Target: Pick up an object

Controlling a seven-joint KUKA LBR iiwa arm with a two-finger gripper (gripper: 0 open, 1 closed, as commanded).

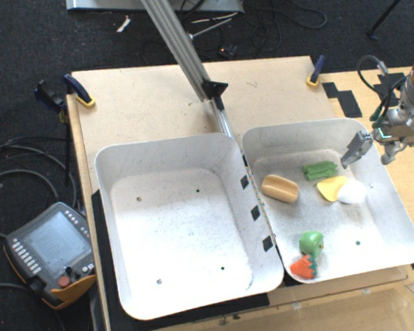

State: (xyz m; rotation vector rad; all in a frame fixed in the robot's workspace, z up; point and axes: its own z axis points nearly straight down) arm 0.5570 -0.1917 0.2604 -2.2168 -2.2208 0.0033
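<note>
We're eyeing the bread roll (pixel 279 188) as the pick, since it's sitting on its own near the left wall of the right bin (pixel 394 240), well apart from the green piece (pixel 320 170), the yellow wedge (pixel 331 188) and the white ball (pixel 352 193) bunched together. The gripper (pixel 374 147) is hovering over the bin's right rim with fingers spread and nothing between them. We're thinking: center over the roll, straddle its narrow side, drop straight down.
</note>
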